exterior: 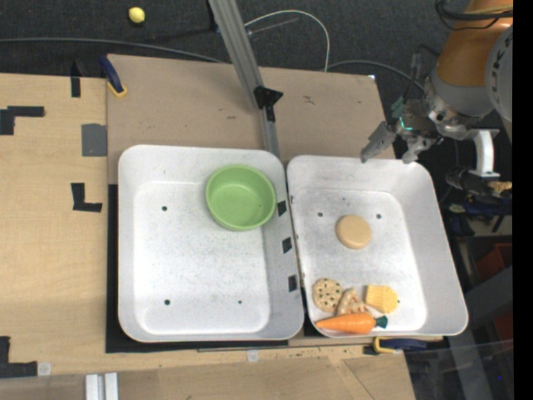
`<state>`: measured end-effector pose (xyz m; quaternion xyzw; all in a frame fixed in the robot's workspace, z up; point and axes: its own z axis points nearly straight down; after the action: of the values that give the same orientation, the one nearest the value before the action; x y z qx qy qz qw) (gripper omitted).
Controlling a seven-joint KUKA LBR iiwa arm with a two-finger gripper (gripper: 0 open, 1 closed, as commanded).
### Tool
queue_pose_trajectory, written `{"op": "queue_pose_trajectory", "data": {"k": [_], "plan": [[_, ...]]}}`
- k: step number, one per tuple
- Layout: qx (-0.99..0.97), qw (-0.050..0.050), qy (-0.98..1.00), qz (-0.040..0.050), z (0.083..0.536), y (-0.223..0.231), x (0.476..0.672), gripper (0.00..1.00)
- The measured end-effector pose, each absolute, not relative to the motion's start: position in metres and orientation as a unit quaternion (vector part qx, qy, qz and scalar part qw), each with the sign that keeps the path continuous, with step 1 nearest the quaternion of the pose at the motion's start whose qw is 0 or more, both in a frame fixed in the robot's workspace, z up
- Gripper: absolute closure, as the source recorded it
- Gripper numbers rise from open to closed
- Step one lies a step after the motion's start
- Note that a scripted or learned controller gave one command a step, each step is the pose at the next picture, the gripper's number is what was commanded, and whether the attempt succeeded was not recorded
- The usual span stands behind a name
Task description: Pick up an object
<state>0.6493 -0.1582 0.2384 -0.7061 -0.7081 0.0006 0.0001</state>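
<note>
My gripper (391,150) hangs above the far rim of the right bin (433,223), its two dark fingers spread open with nothing between them. In that bin a round tan bun (355,232) lies near the middle, well below and left of the gripper. At the bin's near edge sit a chocolate-chip cookie (326,293), a tan cracker piece (350,300), a yellow cheese wedge (381,297) and an orange carrot (348,323). A green bowl (241,196) stands upright in the left bin (141,248), at its far right.
A slanted metal pole (241,44) comes down to a clamp just behind the seam between the bins. Cables run across the dark floor at the back. A small yellow ball (136,14) lies far off at the upper left.
</note>
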Motion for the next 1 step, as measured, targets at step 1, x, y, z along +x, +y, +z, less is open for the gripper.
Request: {"op": "queue_pose_trajectory", "data": {"k": [1], "plan": [[-0.706,0.000,-0.708,0.0008,0.2384,-0.1582,0.6493,0.00]]}}
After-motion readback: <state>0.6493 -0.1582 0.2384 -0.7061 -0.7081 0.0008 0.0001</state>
